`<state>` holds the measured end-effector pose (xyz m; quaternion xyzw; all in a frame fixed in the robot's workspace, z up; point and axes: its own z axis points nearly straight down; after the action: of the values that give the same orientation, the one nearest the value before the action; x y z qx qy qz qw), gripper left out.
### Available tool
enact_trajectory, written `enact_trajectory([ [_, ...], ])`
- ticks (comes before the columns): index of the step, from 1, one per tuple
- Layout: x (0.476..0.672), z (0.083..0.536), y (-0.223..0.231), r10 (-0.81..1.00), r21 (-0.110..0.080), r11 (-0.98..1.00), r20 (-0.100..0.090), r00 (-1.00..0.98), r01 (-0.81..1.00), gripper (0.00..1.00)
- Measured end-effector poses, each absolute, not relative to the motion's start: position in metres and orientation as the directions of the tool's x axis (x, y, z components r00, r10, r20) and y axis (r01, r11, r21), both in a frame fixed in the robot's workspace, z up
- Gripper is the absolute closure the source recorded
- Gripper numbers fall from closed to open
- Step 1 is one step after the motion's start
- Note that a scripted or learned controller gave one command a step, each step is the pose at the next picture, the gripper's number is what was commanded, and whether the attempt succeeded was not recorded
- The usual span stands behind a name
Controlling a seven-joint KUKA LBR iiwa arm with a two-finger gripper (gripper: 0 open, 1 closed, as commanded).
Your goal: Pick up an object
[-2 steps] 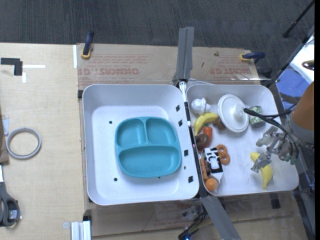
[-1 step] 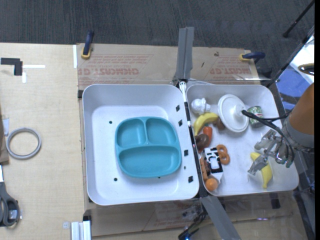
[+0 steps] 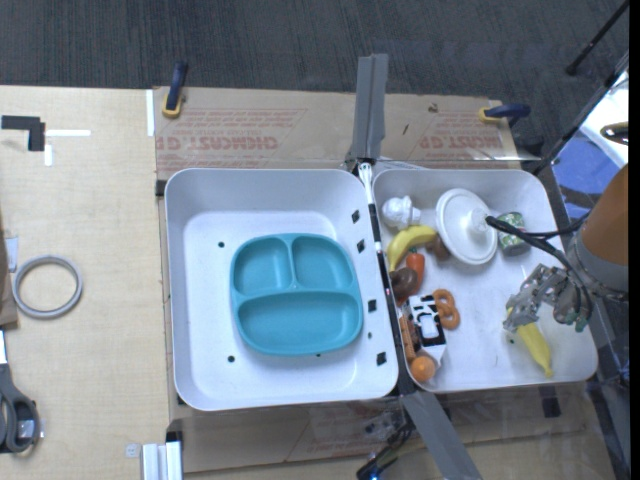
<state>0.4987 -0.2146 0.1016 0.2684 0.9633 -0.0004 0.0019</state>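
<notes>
My gripper (image 3: 527, 306) hangs low over the right side of the right bin (image 3: 470, 373), its metal fingers pointing left and down. Just below the fingertips lies a yellow banana-shaped toy (image 3: 536, 346) on the bin floor. A white lid (image 3: 466, 225) sits at the back of the same bin, with a green and grey piece (image 3: 512, 231) to its right. Along the bin's left wall lie a second yellow banana (image 3: 412, 239), a white figure (image 3: 399, 209), a brown piece (image 3: 405, 281), an orange pretzel (image 3: 444, 308), a black and white tag (image 3: 427, 322) and an orange ball (image 3: 423, 367).
The left bin (image 3: 200, 338) holds a teal divided plate (image 3: 296, 294). A grey tape roll (image 3: 45, 286) lies on the wooden bench at left. Black cables (image 3: 535, 234) run from the arm across the right bin's back corner. A grey bar (image 3: 369, 108) stands between the bins at the back.
</notes>
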Motion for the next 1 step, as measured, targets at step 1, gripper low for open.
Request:
enact_trajectory([
  [1,0.5187,0.1708,-0.1115,0.569,0.001,0.823,-0.002,-0.823,0.569,1.00],
])
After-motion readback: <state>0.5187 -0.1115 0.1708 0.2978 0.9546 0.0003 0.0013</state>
